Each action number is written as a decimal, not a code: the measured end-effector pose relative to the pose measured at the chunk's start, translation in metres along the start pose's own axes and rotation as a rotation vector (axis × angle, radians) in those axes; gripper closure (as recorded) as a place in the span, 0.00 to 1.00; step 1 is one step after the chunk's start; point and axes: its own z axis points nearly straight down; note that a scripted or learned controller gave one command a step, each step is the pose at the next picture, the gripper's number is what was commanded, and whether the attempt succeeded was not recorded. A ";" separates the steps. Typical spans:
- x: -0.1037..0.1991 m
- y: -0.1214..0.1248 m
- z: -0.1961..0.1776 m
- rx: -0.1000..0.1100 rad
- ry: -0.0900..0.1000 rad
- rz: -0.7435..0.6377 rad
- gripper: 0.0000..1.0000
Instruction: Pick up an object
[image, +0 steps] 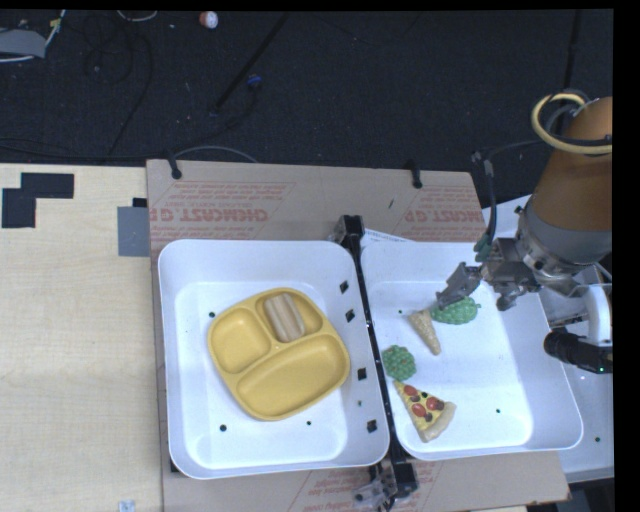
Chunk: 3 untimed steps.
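Reaching into the right bin (560, 425), the gripper (462, 292) sits on a green vegetable (458, 312); whether it grasps it, I cannot tell.

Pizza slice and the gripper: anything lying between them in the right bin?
Camera view: the cone-shaped piece lies between the pizza slice and the gripper, just below the green piece at the gripper.

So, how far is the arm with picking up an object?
Done: the gripper has reached the right bin, right at the green toy. In hand: nothing visibly lifted. Left: grasp and raise it; the cone, broccoli and pizza slice lie untouched.
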 end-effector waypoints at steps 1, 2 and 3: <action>0.000 0.002 -0.006 -0.011 -0.001 -0.001 0.00; 0.003 -0.007 0.043 -0.008 -0.001 -0.001 0.00; 0.007 0.003 0.095 -0.006 0.000 -0.001 0.00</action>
